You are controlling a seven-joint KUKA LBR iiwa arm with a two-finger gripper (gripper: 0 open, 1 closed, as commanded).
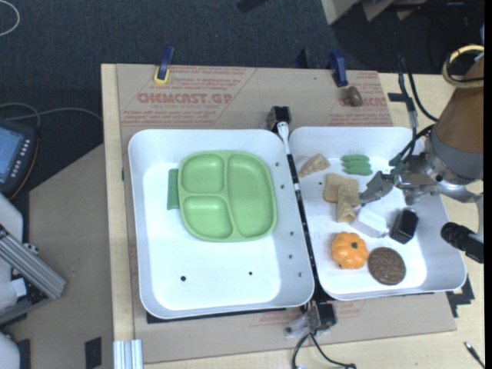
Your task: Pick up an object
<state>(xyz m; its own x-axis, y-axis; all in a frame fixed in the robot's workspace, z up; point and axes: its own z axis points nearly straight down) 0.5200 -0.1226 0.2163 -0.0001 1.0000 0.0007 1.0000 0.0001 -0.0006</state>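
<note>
Clutter in the right bin (430, 279) is what you have to work with: every loose object lies there, bunched toward its middle and its left side, which is why the arm (461, 125) reaches in from the right and hangs over that bin alone. The gripper (378, 187) sits low among the pieces, and you can see one grey finger pointing left toward the tan bread-like chunks (342, 194). Whether the fingers are spread or closed, you cannot tell from this angle, and nothing is visibly caught between them.

Just beside the gripper lie a small white block (371, 223) and a black piece (403, 226); any of these looks like the likeliest target, though that is only a guess. Nearer you, the orange pumpkin (349, 250) and the brown round cookie (386, 266) sit close together. The green pea pod (355, 163) and another tan piece (314, 164) lie farther back.

The left bin (154, 229) holds a green divided tray (227, 195), well apart from the action. Crowding is your main obstacle: a descent near the bread chunks may nudge neighbours.
</note>
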